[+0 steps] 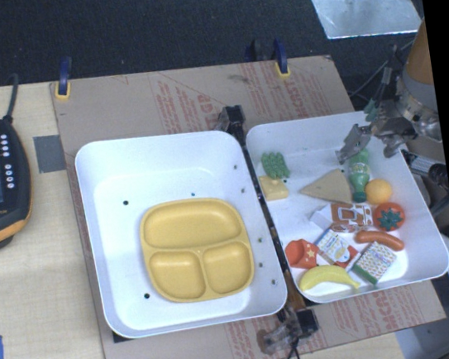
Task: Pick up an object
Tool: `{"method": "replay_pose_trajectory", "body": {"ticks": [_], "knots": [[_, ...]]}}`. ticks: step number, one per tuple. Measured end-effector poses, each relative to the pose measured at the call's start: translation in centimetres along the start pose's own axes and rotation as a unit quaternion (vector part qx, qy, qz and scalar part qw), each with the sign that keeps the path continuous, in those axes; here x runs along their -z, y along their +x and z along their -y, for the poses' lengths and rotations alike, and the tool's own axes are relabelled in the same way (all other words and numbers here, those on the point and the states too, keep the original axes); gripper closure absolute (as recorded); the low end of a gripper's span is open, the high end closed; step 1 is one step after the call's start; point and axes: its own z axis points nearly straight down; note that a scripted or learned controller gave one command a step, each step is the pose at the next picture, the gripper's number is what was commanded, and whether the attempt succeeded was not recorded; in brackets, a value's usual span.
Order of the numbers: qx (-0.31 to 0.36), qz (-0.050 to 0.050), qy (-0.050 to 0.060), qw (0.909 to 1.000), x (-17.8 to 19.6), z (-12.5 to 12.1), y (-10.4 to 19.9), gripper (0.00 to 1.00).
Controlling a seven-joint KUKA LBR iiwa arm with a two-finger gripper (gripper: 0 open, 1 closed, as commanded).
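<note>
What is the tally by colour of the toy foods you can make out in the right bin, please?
Green: 2, a leafy piece and a bottle
Yellow: 3, a cheese block, a lemon, a banana
Red: 2, a tomato, a sausage
Total: 7

At the right edge of the frame, the arm (pixel 416 62) shows a rounded orange band above a pale grey wrist section. Below it sits a block of grey and dark metal parts, with thin dark cables looping along the upper left side. The gripper (pixel 358 142) is dull grey metal, angular and slim, with small teal-green patches showing near its base.
</note>
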Motion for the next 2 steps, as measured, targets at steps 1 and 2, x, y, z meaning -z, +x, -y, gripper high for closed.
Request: {"method": "replay_pose_trajectory", "body": {"ticks": [1,2], "knots": [[0.001,0.0,0.001,1.0,-12.9,-7.0,-1.0,0.0],[0.001,0.001,0.0,1.0,-12.7,-2.2,-2.6,0.0]]}}
